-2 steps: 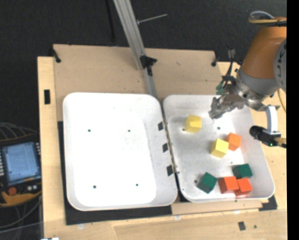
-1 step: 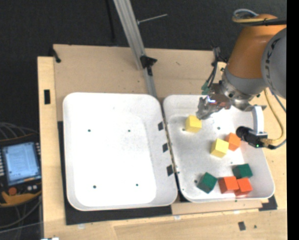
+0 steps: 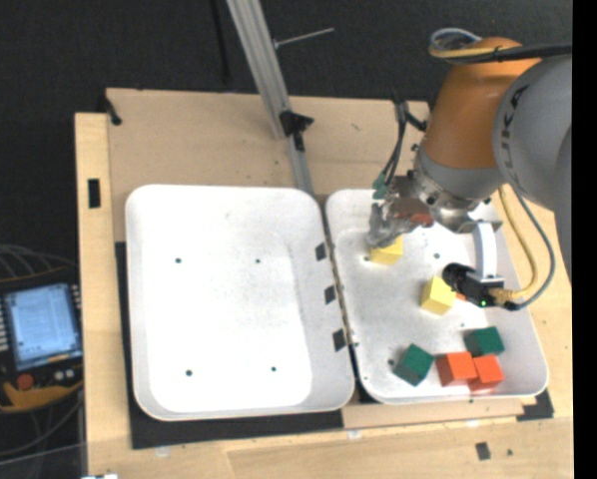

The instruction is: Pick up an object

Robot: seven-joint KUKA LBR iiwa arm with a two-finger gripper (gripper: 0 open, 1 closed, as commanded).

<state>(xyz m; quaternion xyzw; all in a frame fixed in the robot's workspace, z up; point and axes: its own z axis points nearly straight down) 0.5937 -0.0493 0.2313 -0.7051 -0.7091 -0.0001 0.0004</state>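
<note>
My gripper [image 3: 383,233] hangs over the upper left part of the right bin [image 3: 378,372], under the orange wrist band. A small yellow block [image 3: 386,254] lies just below its fingertips, touching or nearly touching them. A second yellow block [image 3: 436,295] sits further right in the same bin. Near the bin's front edge lie a dark green block [image 3: 413,364], two orange blocks [image 3: 458,367] [image 3: 487,370] side by side, and another green block [image 3: 485,340].
The left bin [image 3: 229,297] lies beside the right one. A slanted metal pole [image 3: 269,78] runs from the top down to the gap between the bins. A handheld screen unit [image 3: 34,332] sits off the bench at far left.
</note>
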